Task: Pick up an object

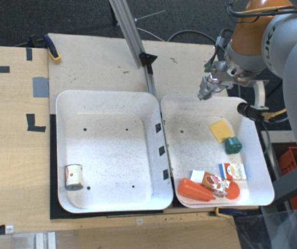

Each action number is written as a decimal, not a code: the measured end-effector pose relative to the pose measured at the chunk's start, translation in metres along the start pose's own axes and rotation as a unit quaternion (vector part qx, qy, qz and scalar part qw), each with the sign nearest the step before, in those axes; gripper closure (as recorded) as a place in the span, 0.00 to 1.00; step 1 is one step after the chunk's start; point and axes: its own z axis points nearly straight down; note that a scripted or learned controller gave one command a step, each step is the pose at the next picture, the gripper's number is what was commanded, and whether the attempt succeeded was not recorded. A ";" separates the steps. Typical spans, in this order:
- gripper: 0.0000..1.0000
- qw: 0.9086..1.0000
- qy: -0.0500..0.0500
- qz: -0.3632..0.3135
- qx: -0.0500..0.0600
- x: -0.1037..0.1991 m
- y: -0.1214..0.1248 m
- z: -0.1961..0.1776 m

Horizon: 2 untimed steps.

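Two white bins [109, 100], one small can [73, 177] at 7 o'clock, one yellow block [221, 130], one green cylinder [233, 145], one orange carrot [195, 190] at 5 o'clock, gripper [206, 91] at 1 o'clock, grip state unclear

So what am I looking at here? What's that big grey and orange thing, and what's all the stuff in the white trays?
That is a robot arm, seen by one camera fixed above the bench and looking down at a slant. The arm comes in from the right. At its tip is the gripper, the part that grabs, hanging over the far edge of the right bin. Nothing can be seen in it. Its job is to pick something up. The right bin holds a yellow block, a green piece, an orange carrot-like toy and some small packets. The left bin holds one small can in its near corner.
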 end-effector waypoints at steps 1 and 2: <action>1.00 1.000 0.000 0.000 0.000 0.000 0.002 -0.054; 1.00 1.000 0.001 -0.002 0.003 0.050 -0.012 -0.053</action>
